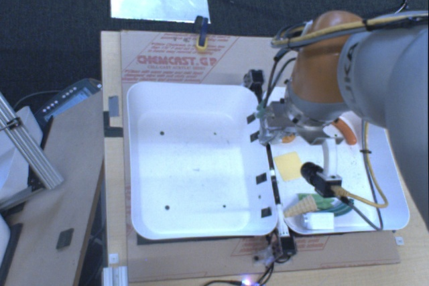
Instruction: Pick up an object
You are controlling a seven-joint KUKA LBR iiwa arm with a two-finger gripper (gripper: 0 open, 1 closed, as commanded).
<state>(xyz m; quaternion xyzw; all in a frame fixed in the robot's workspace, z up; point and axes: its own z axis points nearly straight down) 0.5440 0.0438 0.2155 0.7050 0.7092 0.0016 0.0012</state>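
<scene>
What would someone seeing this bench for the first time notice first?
Most striking is the grey arm with its orange band, reaching in from the right and hanging over the right-hand bin. Beneath it lie a flat yellow square and, nearer the front edge, a small cone-shaped object beside a white block. The left bin draws the eye as a broad white expanse.

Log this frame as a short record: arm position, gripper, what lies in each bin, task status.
arm: grey arm with orange band reaches in from the right, over the right bin
gripper: hidden under the wrist, state not visible
left bin: bare white floor with a few dark specks
right bin contents: yellow square, cone-shaped object, white block, green item, orange item
task status: no object seen lifted
</scene>
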